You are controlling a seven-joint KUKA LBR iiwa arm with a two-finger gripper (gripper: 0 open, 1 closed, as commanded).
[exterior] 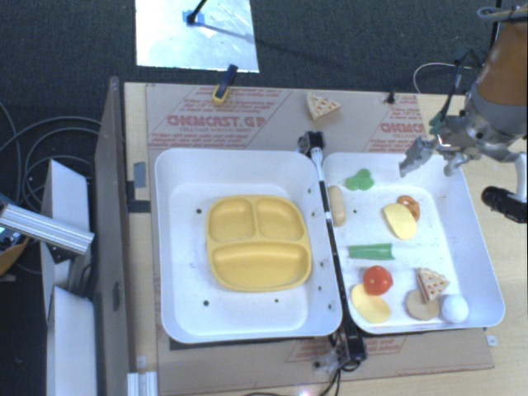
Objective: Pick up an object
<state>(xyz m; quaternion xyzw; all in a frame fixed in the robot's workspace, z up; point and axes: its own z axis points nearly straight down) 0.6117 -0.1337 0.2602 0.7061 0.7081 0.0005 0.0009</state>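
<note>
Above the right bin's (483, 246) far edge, the claw (435, 160) hangs spread and holding nothing. Candidate objects lie below: a yellow piece (399, 220), a green stick (370, 251), a tomato (378, 280). Best practice, by judgement: descend vertically over one isolated item, fingers straddling its narrow axis, clear of neighbours.

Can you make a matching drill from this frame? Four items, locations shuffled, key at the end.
Items:
1. yellow tray
2. red tomato
3. white egg
4. pizza wedge

Places:
A. on the cardboard behind the bins
B. left bin
C. right bin's near right corner
D. right bin, just below the green stick

Pairs: 1-B, 2-D, 3-C, 4-A
</note>
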